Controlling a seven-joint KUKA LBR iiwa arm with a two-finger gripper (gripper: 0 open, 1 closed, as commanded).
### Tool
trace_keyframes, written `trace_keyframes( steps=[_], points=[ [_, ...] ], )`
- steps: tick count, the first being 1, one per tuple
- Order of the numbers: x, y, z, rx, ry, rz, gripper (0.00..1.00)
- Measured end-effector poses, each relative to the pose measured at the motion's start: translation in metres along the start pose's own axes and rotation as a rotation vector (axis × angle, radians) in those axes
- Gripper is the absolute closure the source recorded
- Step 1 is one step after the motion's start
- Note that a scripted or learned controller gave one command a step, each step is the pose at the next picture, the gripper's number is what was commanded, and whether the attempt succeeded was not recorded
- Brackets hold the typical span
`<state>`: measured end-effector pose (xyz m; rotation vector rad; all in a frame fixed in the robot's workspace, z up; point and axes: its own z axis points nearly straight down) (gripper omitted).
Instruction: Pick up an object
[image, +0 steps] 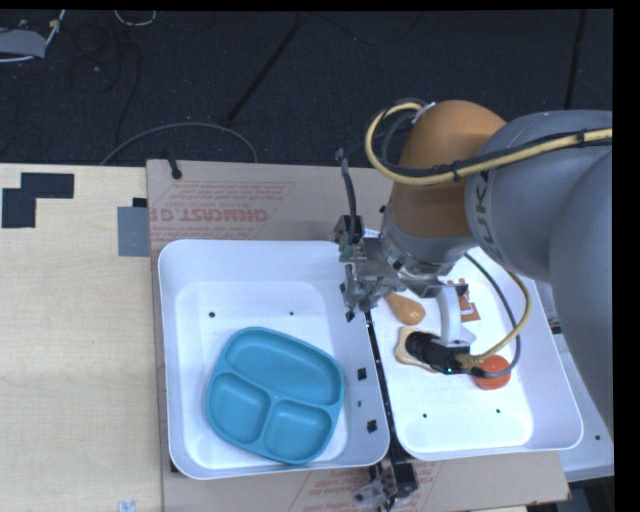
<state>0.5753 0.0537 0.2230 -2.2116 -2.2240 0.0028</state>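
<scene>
My gripper (352, 292) hangs low over the rim between the two bins, at the right bin's (500, 430) upper left corner. Just to its right lies a small orange-tan piece (406, 307). Below that, a flat tan piece (404, 347) rests on the bin floor. A red-orange round object (491, 373) sits further right, and a small orange-and-white item (464, 301) lies beside the wrist. I see nothing held in the gripper. The grey arm with its orange band (440, 160) covers the bin's upper right part.
The left bin (185, 300) holds a blue divided plate (275, 393) in its lower half. Cardboard (230, 205) lies under both bins, and a pale wooden bench top (70, 350) stretches to the left.
</scene>
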Motion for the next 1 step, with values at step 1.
trace_keyframes(
  steps=[1],
  points=[
    [0.0477,-0.0117,0.0081,0.001,-0.001,0.001,1.00]
  ],
)
